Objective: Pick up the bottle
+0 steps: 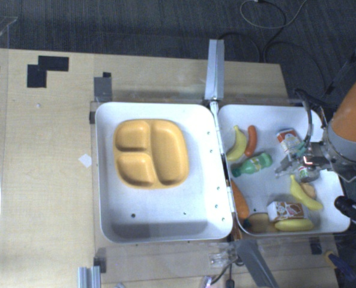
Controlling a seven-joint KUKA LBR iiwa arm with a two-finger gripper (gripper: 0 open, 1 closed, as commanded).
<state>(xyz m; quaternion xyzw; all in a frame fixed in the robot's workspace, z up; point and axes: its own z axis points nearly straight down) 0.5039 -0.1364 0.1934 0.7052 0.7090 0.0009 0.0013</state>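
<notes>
Two white bins sit side by side on the surface. The left bin holds a yellow tray with three compartments, lying toward that bin's far edge. The right bin holds the clutter. The bottle, green with a paler cap end, lies on its side near the right bin's left edge, roughly midway between its far and near edges, its length running left to right at a slight tilt. Just beyond it, toward the far edge, a banana and a red sausage lie close beside each other, the banana's lower tip near the bottle. A can with a red and white label lies to the right of the sausage. Another banana lies toward the right edge, and a third lies along the near edge, touching a small carton just behind it. An orange carrot lies along the left edge near the near-left corner, with a brown item beside it.

The arm reaches in over the right edge, and the gripper hangs over the right half of the bin, between the can and the second banana, apart from the bottle. I cannot tell from this view whether the jaws are open or closed.
</notes>
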